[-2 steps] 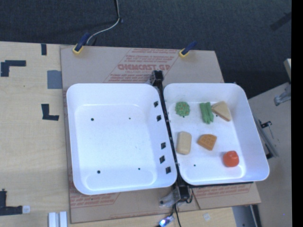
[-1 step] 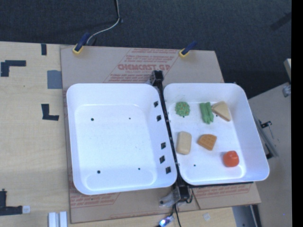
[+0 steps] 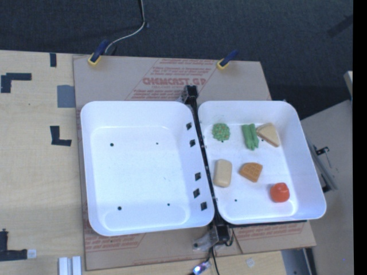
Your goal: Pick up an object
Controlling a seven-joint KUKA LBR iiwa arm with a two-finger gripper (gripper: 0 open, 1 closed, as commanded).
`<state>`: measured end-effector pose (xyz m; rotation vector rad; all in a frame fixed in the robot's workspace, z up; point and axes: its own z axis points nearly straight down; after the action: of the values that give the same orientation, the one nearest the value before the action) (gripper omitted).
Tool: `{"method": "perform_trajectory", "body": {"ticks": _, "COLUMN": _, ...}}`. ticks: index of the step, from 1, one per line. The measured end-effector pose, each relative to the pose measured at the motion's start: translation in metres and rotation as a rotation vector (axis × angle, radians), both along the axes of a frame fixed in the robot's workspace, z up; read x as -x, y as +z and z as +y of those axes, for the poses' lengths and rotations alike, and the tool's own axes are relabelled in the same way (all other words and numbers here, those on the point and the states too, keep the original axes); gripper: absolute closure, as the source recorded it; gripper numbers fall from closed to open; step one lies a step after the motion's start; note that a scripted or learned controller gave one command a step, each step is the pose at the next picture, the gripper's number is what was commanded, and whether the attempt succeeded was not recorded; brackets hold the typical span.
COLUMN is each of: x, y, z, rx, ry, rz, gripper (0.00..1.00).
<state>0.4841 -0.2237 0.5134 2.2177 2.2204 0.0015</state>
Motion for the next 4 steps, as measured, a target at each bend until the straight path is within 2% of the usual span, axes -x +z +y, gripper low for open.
{"method": "perform_trajectory", "body": {"ticks": 1, "x": 0.000, "y": 0.023, "z": 0.005, "rx": 0.000, "ry": 0.000, "rz": 0.001, "gripper": 0.00}}
{"method": "perform_trajectory", "body": {"ticks": 2, "x": -0.054, "y": -0.070, "z": 0.001, "rx": -0.004, "ry": 0.002, "rz": 0.012, "gripper": 0.00}}
{"method": "perform_trajectory", "body": {"ticks": 3, "x": -0.026, "y": 0.007, "z": -0.001, "rx": 0.002, "ry": -0.001, "rz": -0.005, "gripper": 0.00}}
{"method": "perform_trajectory", "body": {"ticks": 4, "x": 0.001, "y": 0.023, "z": 0.000, "rx": 0.000, "ry": -0.001, "rz": 0.000, "gripper": 0.00}}
